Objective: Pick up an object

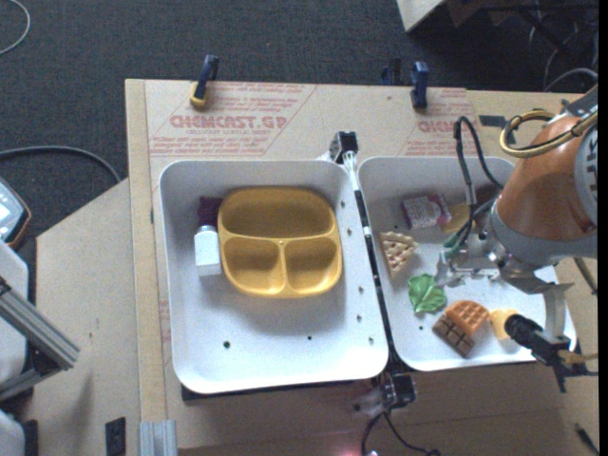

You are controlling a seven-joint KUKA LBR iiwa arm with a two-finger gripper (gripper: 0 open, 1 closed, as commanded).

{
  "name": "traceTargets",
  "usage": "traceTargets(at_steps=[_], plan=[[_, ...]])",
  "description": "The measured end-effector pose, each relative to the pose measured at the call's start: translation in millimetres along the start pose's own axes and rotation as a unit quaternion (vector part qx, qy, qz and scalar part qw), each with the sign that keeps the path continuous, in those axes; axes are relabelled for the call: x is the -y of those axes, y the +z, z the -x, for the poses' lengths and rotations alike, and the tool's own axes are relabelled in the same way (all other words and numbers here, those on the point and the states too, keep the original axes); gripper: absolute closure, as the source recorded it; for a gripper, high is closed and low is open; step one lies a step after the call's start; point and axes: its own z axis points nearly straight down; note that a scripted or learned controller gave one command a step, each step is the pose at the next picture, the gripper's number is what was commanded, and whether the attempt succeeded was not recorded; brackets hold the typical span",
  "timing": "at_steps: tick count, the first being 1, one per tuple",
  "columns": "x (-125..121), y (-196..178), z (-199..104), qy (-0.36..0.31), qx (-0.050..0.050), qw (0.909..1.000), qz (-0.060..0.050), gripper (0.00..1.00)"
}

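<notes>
My gripper [454,266] hangs low over the middle of the right bin [410,350], just above and to the right of a green leaf toy [427,294]. Nothing shows between it and the leaf, and the wrist hides its tips. A tan pizza-slice toy [399,250] lies to the gripper's left. At the back sits a pink box [425,210]. A brown waffle toy [462,325] lies near the front, with a small yellow piece [501,319] beside it. A yellowish thing [460,218] is partly hidden behind the arm.
The left bin [285,350] holds a yellow divided plate [280,240], a small white bottle [207,250] and a dark purple thing [209,207] at its left side. The wall between the bins [369,255] runs close to the pizza slice.
</notes>
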Motion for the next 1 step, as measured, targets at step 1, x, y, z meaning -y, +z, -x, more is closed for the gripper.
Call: traceTargets(at_steps=[1], plan=[[-4.9,-63.6,0.3,-0.001,0.0,1.0,0.001,1.0]])
